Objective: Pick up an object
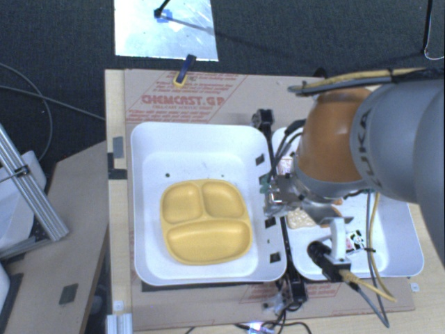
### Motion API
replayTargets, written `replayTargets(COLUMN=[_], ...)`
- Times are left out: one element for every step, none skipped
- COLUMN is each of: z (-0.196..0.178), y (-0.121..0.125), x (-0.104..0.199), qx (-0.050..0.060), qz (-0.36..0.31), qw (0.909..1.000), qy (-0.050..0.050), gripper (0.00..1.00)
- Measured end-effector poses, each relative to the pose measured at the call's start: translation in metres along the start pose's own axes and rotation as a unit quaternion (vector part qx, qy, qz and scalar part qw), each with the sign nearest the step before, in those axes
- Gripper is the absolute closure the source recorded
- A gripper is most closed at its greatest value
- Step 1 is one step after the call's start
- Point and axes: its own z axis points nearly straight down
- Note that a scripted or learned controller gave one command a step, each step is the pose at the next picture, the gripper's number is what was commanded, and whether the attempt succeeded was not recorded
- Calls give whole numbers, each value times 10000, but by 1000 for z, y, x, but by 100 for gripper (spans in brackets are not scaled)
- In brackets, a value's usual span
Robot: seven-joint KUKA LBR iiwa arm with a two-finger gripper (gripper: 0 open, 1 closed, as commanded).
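1. Single fixed camera, mounted above the bench [174, 92] and looking down at a slant.
2. Framed to take in both shallow white bins: left bin [149, 155] seen whole near centre, right bin [407, 245] largely covered by the arm [389, 145].
3. Far edge of the bench toward the top of the frame, near edge toward the bottom; dark floor [55, 26] beyond.
4. Arm entering from the right, close beneath the lens and therefore large in frame.
5. Moderate range: bench nearly spanning the frame's height, surrounding fixtures cropped at left.
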Motion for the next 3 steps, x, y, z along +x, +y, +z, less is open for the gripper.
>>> replayTargets(z=[-2, -38, 70], y=[2, 50, 101], x=[2, 56, 114], qx=[-26, -62, -12], qz=[-19, -59, -54], qw=[10000, 10000, 10000], qy=[5, 16, 9], gripper=[0, 0, 0])
